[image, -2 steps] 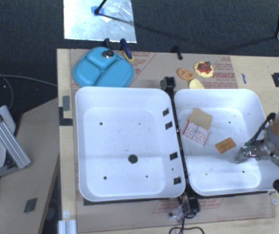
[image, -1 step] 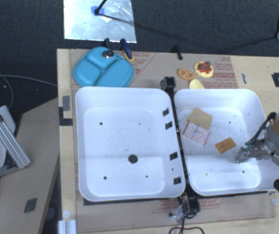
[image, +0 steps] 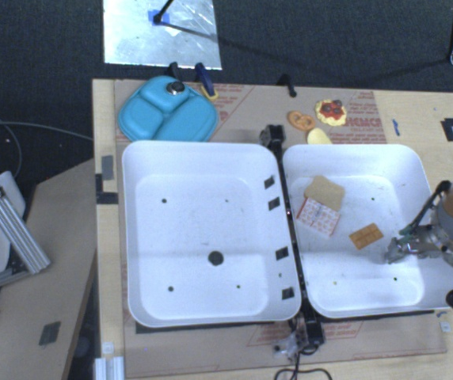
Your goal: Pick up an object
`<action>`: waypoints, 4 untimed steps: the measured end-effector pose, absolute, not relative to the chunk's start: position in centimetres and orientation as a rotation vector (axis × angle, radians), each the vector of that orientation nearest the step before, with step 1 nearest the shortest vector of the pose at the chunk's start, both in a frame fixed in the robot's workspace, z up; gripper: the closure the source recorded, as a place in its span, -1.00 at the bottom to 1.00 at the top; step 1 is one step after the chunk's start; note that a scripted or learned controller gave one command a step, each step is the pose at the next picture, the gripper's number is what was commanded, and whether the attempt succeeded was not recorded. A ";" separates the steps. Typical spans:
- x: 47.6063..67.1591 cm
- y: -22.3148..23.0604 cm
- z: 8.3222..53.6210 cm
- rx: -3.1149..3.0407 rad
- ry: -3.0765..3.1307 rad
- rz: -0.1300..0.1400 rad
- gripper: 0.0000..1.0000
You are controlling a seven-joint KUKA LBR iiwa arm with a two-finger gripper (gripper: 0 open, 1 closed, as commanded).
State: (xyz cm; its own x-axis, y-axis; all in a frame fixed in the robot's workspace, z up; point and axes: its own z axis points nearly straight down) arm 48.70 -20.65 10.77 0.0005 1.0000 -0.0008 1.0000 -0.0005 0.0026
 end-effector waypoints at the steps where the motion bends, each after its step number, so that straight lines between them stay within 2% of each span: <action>1: 48.7 -20.6 11.4 2.220 2.219 0.003 1.00; 4: 48.7 -20.7 11.6 2.220 2.220 0.002 1.00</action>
